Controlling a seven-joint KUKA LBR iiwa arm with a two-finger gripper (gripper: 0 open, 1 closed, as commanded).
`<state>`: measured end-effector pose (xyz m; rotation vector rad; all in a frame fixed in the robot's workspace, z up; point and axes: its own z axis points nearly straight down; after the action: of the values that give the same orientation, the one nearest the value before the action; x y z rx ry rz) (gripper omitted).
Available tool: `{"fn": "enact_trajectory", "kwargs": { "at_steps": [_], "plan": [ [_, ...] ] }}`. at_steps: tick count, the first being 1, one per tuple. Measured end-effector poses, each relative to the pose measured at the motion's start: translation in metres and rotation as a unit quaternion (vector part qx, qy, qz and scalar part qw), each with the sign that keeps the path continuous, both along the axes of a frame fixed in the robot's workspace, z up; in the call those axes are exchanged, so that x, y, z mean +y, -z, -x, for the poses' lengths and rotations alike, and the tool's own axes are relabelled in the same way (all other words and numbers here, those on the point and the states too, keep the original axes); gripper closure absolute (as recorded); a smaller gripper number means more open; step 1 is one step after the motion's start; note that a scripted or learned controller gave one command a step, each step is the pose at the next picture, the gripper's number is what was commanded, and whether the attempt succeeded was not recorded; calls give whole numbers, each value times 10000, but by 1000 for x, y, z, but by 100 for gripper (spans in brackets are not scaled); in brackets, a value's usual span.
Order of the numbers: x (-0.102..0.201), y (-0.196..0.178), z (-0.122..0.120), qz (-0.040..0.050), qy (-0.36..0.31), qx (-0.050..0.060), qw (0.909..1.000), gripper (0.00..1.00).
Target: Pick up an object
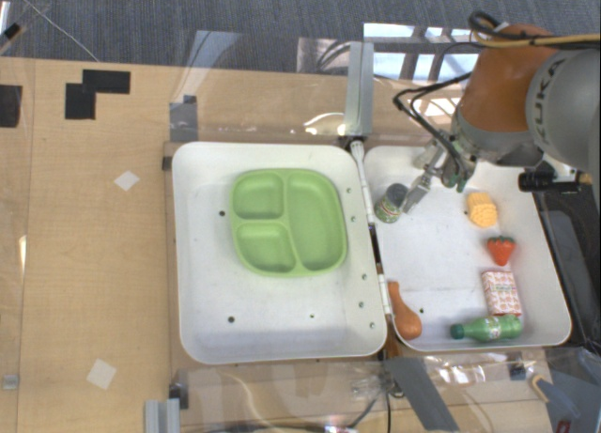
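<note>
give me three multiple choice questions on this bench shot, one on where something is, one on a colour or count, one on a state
1. Where does the green plate lie?
A. in the left bin
B. in the right bin
C. on the bare bench

2. How many compartments does the plate have?
A. two
B. three
C. five

3. How is the green bottle posed?
A. standing upright
B. lying on its side
C. leaning on the strawberry

Answers:
1. A, the plate sits in the middle of the left bin.
2. B, two small sections on its left side and one long one on its right.
3. B, it lies flat along the near edge of the right bin, just below the pink carton, well apart from the strawberry.
</note>
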<state>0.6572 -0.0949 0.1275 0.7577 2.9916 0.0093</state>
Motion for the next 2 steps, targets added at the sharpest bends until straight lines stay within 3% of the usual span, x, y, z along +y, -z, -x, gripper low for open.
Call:
{"fn": "enact_trajectory", "kwargs": {
  "at_steps": [2],
  "plan": [
    [-1,0,1,-29,557,0,9984,0]
  ]
}}
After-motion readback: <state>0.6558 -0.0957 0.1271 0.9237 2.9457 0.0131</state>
